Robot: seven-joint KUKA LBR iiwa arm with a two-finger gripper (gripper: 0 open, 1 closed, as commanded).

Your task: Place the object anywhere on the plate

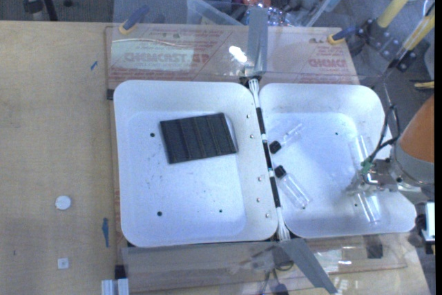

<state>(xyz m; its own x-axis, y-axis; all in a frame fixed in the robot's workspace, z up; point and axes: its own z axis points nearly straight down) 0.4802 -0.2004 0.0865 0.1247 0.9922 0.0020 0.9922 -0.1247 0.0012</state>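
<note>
I count two white bins: the one I'm over [324,107] and the far one [138,107]. One dark ribbed plate [198,137] in the far bin. Three clear vials in my bin: two close by me [364,148] [369,209], one further off [295,191]. One small white disc [63,202] on the bench, well beyond both bins.

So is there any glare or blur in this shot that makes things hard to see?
In the camera view, glare whitens the clear sheet behind the bins; the clear objects in the right bin nearly vanish against the white; the gripper looks soft; the dark plate reads crisply.
</note>
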